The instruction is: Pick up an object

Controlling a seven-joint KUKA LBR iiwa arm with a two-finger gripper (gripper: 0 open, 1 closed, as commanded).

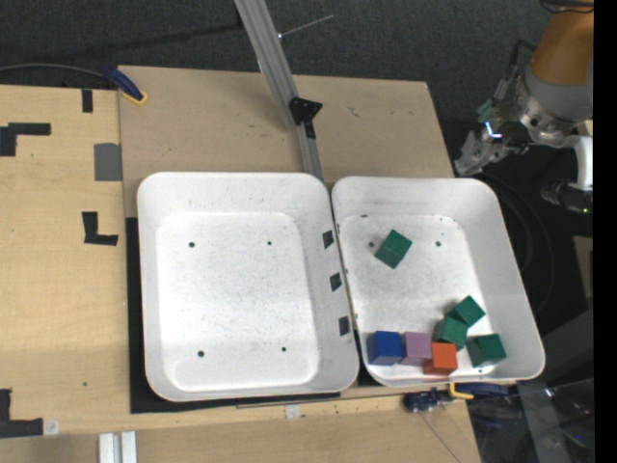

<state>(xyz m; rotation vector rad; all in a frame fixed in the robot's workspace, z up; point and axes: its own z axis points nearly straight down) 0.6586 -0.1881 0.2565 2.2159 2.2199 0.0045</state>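
The end effector is hanging at the far right, beyond the far right corner of the right bin and off the edge of the desk; whether it is spread or pressed together cannot be told, and nothing is showing in it. Behind it, the grey wrist and orange band of the arm are rising toward the upper right corner.

Inside the right bin, one green block is lying alone and tilted near the far middle, well apart from the rest. Along the near wall a cluster is sitting: a blue block at the left, a lilac block just beside it, an orange block next, and three more green blocks crowding together toward the near right corner. The left bin is lying just beside the right one, their rims touching.

A slanted metal rail is running from the top edge down to the gap between the bins. The desk is pale wood with black tape marks on its left part, and a blue-and-yellow clamp is resting at the far left. Dark carpet is lying beyond the desk.
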